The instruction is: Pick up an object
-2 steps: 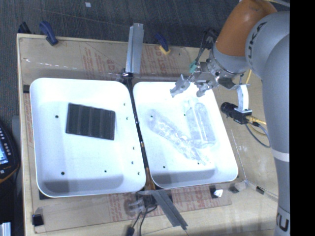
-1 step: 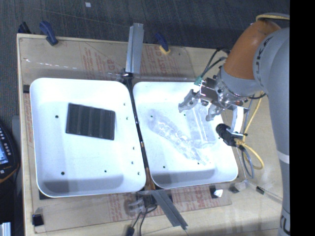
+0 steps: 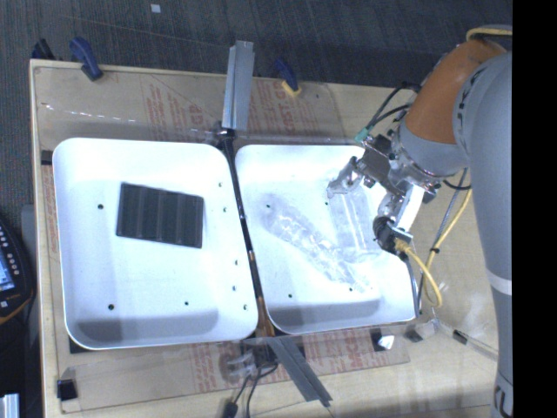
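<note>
A dark ribbed rectangular pad [image 3: 160,215] lies flat in the left bin [image 3: 78,303], towards its upper left. In the right bin [image 3: 287,313] a crumpled clear plastic object [image 3: 300,234] lies across the middle, running down to the right. My gripper [image 3: 352,209] hangs low over the right bin's right half, at the upper right end of the clear plastic. The plastic is see-through and blends with the gripper's tip, so contact between them is unclear.
A metal divider bar [image 3: 238,85] runs between the two bins at the back. Blue clamps [image 3: 85,59] hold the board's far edge. The grey arm with its orange band [image 3: 444,94] enters from the right, above the right bin's rim.
</note>
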You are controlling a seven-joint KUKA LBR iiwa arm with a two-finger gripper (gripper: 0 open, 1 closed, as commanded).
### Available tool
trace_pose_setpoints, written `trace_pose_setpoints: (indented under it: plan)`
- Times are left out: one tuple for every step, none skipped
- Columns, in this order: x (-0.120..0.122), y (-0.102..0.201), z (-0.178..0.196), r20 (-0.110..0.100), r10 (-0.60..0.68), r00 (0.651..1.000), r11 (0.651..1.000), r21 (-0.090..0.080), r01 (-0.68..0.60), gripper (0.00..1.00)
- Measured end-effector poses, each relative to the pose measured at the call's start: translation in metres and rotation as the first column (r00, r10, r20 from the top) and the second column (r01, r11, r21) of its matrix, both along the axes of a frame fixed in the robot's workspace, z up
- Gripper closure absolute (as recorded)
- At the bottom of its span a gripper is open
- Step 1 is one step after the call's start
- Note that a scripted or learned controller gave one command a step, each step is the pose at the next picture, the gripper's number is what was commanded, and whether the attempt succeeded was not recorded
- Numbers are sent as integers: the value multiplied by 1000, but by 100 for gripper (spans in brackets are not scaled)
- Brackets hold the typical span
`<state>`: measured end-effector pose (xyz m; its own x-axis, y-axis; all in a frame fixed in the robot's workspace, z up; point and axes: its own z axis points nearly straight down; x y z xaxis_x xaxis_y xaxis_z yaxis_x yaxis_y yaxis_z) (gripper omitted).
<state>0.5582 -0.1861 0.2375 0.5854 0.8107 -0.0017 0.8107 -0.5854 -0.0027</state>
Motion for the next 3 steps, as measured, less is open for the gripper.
trace_pose_setpoints:
  plan:
    - [-10, -6, 13, 2, -183, 983, 983, -1, 183, 0]
    - [-43, 23, 5, -7, -671, 742, 742, -2, 671, 0]
    - [-45, 17, 30, 2, -434, 901, 901, 1, 434, 0]
